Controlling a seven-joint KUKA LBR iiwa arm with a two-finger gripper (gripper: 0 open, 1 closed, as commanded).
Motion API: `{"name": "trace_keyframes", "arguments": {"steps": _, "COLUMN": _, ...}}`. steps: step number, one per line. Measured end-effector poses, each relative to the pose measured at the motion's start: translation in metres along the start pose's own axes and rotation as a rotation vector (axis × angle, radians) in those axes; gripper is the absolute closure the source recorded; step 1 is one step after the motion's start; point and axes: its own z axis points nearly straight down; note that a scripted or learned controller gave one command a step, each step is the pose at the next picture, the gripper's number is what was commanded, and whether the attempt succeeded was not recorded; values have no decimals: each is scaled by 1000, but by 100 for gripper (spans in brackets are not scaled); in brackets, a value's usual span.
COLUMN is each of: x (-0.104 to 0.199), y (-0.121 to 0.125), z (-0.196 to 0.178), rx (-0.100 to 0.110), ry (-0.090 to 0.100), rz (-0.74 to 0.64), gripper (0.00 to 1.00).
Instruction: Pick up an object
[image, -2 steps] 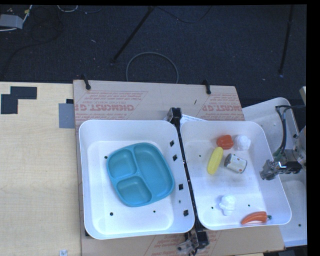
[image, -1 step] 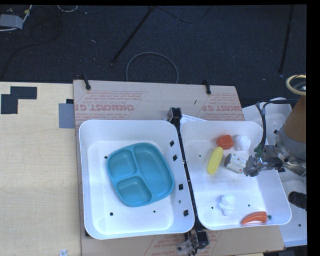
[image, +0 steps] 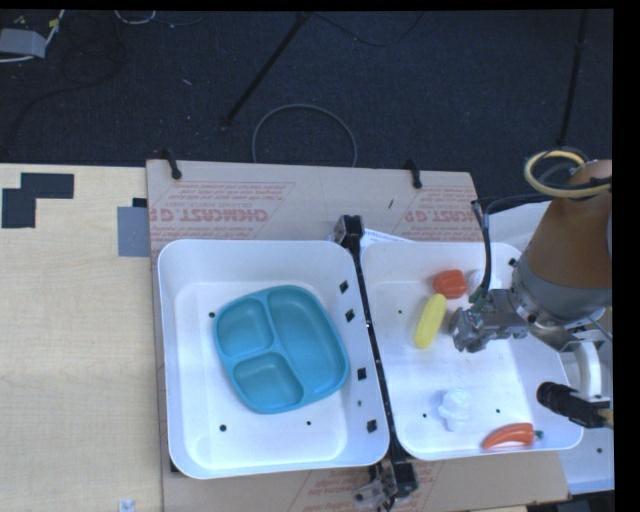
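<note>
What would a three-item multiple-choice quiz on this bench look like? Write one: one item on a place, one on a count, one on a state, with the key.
1. Where does the blue divided plate lie?
A. In the left bin
B. In the right bin
C. On the wooden benchtop

2. How many compartments does that plate have?
A. Two
B. Three
C. Five

3. How does the yellow banana-shaped toy stand to the gripper?
A. Lifted clear above the bin
B. Lying on the bin floor just to the gripper's left
C. Resting on the blue plate

Key:
1 A: the plate sits inside the left bin's walls.
2 B: two sections at the top and one below show.
3 B: the toy lies flat in the right bin, beside the gripper, near a small orange-red object.
</note>
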Motion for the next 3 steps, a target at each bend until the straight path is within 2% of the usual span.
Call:
{"name": "trace_keyframes", "arguments": {"steps": 1, "x": 49, "y": 3, "z": 7, "rx": 1, "ry": 0, "rz": 0, "gripper": 100}}
{"name": "trace_keyframes", "arguments": {"steps": 2, "x": 98, "y": 6, "z": -7, "rx": -2, "ry": -2, "rz": 1, "gripper": 100}}
{"name": "trace_keyframes", "arguments": {"steps": 3, "x": 158, "y": 17, "z": -3, "rx": 0, "ry": -1, "rz": -1, "gripper": 100}}
